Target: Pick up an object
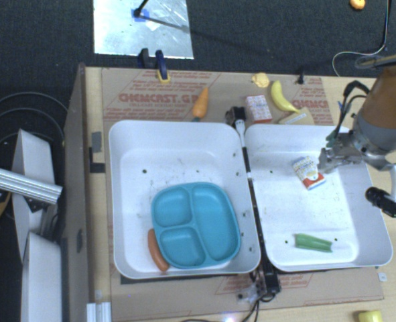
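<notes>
While I watch, the gripper [323,161] sits beside the small carton [306,172] in the right bin [368,247]. I cannot tell its fingers' state

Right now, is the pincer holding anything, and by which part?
Cannot be told. The pincer sits right at the right edge of the small white and red carton in the right bin, but whether it grips that edge isn't visible.
</notes>
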`<action>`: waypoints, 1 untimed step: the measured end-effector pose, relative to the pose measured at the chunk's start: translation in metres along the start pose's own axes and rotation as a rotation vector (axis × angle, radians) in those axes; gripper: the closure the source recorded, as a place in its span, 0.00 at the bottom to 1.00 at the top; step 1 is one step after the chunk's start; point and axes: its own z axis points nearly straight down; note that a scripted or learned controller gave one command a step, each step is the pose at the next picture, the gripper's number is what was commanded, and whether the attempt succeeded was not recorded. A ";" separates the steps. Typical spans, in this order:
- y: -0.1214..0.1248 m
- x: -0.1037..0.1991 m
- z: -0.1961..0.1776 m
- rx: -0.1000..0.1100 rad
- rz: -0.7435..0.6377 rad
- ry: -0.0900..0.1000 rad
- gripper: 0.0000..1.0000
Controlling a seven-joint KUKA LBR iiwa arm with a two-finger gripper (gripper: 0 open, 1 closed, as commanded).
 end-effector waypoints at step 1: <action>0.000 -0.005 0.019 0.002 -0.001 0.001 1.00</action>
